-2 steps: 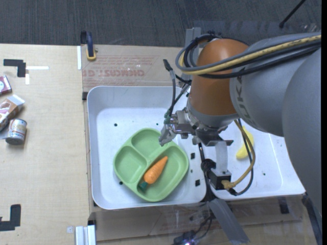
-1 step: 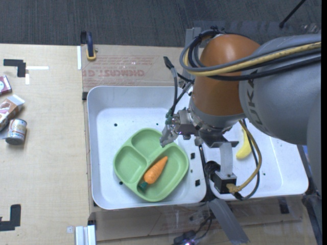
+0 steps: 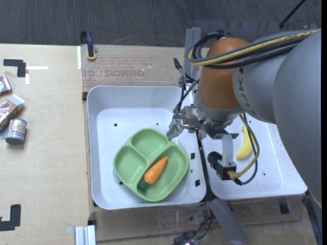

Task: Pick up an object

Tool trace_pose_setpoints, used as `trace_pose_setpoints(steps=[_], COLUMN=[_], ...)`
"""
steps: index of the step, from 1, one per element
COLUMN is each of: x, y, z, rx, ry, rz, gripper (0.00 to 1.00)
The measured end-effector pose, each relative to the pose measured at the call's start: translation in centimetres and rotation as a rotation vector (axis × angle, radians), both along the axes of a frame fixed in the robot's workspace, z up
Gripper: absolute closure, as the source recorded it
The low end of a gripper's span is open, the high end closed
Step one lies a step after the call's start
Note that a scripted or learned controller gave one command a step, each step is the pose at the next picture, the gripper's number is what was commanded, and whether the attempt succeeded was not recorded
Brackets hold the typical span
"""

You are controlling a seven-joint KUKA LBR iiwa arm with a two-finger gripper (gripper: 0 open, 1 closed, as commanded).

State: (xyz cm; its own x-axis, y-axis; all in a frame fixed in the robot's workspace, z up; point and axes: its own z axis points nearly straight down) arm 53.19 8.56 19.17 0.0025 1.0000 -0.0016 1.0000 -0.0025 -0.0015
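A green divided plate point(image 3: 134, 163) lies in the left white bin point(image 3: 102, 111), toward its front. An orange carrot point(image 3: 156, 169) with a green stub rests in the plate's large front compartment. My gripper point(image 3: 173, 129) hangs just above the plate's far right rim, over the left bin's right side and clear of the carrot. A yellow banana point(image 3: 246, 144) lies in the right bin point(image 3: 276, 182), partly hidden by my wrist and its cables.
The grey arm with its orange band covers much of the right bin. The divider between the bins runs just under the wrist. A small can point(image 3: 16, 131) and packets point(image 3: 6, 108) sit on the wooden bench at far left.
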Motion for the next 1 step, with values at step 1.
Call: trace_pose_setpoints(steps=[1], x=[-1.65], y=[1.21], z=[0.0], rx=[0.0], ry=[0.001], rz=[0.002], gripper=[0.0])
